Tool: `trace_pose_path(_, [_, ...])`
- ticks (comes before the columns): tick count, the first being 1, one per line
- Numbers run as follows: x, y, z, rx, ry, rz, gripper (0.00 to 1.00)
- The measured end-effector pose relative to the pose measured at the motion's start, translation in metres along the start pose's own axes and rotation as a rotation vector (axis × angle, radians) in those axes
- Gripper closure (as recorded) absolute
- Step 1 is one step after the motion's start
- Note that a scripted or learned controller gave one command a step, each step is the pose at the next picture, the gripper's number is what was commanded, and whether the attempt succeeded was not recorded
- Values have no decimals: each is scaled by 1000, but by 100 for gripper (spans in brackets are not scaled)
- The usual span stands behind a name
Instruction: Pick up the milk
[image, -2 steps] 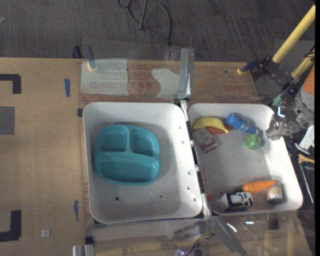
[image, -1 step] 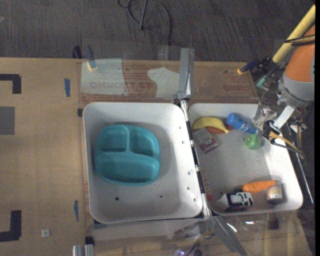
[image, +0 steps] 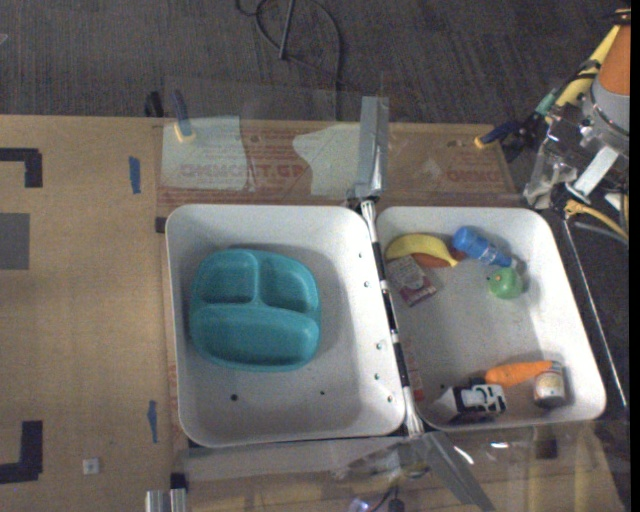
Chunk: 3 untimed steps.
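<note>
the milk carton lies on its side in the right bin, hard against that bin's near wall and towards its near left corner. it is a small black-and-white carton, and its long axis runs left to right, roughly along the near wall. which end is the top is too small to tell, though the darker end points left and the whiter face right.

the gripper sits at the far right of the scene, above the bench just outside the far right corner of the right bin, amid its cables and the orange-banded wrist. whether the claw is open or closed i cannot tell (the tool is partly cut off by the picture's edge).

so the carton lies near and left of the claw, diagonally across the bin and well apart from it. the coming move, as i judge it, is a reach across the bin towards the near wall, with the claw turned to close across the carton's short width.

an orange carrot lies just beside the carton on its far right, and a small tin can stands to the right; both crowd the approach, as does the wall.
</note>
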<state>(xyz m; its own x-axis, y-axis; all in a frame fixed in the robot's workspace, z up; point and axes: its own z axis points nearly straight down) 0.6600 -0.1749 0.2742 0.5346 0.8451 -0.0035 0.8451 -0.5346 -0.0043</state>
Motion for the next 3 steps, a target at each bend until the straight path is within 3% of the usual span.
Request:
trace_pose_path(1, [14,-2,23,6,-1,157,100])
trace_pose_path(2, [50,-42,-14,3,-1,270,100])
trace_pose_path(3, [79,-55,3,5,-2,247,100])
